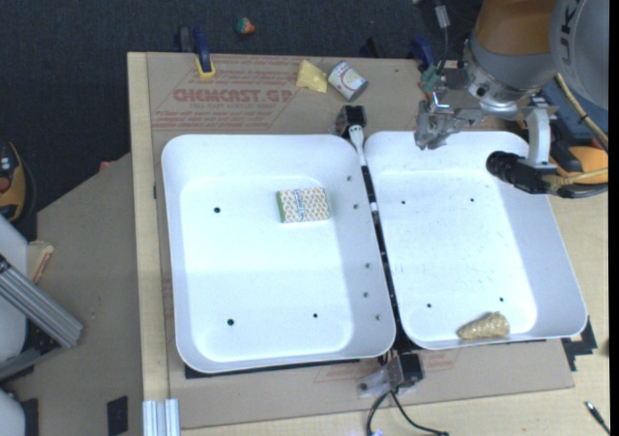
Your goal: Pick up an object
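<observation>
A small patterned green and white block (304, 205) lies flat in the upper middle of the left bin (193, 260). A tan, lumpy object (483, 328) rests near the front edge of the right bin (542, 260). My gripper (432, 130) hangs over the back left corner of the right bin, far from both objects. Nothing shows between its fingers, which look close together.
Behind the bins on the brown board lie a yellow scrap (311, 77) and a small white box (347, 80). A black clip (353, 120) sits at the back of the seam between the bins. A black cable part (517, 172) overhangs the right bin's back right.
</observation>
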Robot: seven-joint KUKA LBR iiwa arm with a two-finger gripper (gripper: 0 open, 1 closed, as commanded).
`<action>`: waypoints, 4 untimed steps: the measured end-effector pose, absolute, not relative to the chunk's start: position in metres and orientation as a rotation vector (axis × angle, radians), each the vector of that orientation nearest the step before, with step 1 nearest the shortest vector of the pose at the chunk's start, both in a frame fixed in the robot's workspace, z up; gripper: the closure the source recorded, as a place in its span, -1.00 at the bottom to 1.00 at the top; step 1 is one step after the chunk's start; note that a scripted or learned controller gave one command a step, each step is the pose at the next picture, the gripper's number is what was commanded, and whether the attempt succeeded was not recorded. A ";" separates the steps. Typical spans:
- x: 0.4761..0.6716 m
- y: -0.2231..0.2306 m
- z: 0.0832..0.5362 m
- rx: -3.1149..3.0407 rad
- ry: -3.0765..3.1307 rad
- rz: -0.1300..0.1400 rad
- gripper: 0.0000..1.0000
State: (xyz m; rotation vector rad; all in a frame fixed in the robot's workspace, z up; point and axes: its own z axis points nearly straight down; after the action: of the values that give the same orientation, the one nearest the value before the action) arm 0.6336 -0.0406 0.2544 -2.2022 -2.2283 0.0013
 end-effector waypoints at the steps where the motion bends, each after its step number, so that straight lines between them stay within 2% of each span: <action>1: 0.589 -0.039 0.351 -2.224 -2.229 -0.011 1.00; 2: 0.605 0.030 0.288 -2.208 -2.224 0.006 1.00; 3: 0.588 0.110 0.261 -2.207 -2.226 0.005 1.00; 4: 0.593 0.198 0.248 -2.209 -2.230 -0.006 1.00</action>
State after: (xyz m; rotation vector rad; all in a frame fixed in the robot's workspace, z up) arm 0.5933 0.1982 0.2480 -2.2090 -2.2305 -0.0056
